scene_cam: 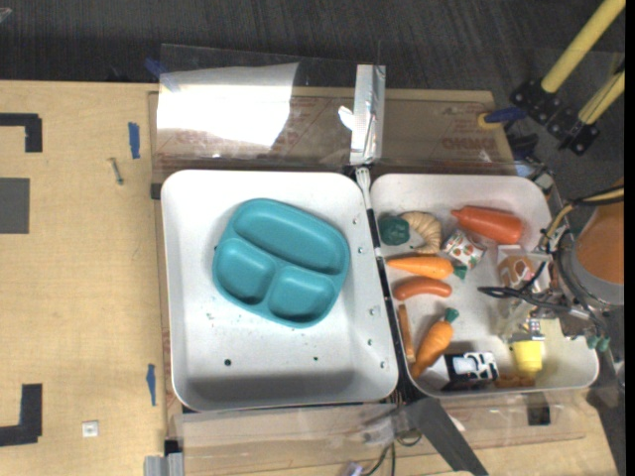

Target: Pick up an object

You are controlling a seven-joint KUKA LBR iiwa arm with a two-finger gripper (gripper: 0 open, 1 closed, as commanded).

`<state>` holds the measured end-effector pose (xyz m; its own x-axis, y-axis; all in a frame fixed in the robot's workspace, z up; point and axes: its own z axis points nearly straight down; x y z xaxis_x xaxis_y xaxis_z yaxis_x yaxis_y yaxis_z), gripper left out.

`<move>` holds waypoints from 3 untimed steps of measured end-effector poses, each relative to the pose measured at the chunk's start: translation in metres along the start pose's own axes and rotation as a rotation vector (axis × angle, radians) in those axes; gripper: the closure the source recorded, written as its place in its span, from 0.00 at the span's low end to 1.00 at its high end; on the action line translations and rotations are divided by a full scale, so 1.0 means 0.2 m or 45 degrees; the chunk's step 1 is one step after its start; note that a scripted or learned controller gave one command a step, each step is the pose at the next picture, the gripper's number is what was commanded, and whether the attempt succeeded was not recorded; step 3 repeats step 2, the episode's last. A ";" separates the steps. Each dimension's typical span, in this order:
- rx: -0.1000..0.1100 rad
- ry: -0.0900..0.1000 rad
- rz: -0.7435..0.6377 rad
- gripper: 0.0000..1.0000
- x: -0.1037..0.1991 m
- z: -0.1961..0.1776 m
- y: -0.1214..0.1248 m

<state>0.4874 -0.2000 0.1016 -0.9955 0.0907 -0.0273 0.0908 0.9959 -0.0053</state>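
The right bin (566, 370) holds several toy foods. A red-orange sausage shape (488, 223) lies at the back, next to a tan croissant (423, 226) and a dark green piece (394, 230). An orange carrot (421, 265) and a red-orange hot dog (422, 288) lie in the middle. A carrot with a green top (434, 340) sits near the front, with a black-and-white item (469, 366) and a yellow piece (528, 353) beside it. My gripper (513, 291) hangs low over the bin's right side, its dark parts close to a small patterned box (463, 251) and a brownish item (516, 266).
The left bin (198, 365) carries a teal divided plate (281, 260). A thin orange stick (405, 330) lies along the divider between the bins. The arm's orange band (605, 251) sits at the right edge. Yellow poles (585, 38) stand at the back right.
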 end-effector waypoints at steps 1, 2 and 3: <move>-0.004 0.022 0.067 1.00 -0.31 0.07 0.00; -0.005 0.022 0.067 0.00 -0.30 0.07 0.00; -0.005 0.022 0.067 0.00 -0.30 0.07 0.00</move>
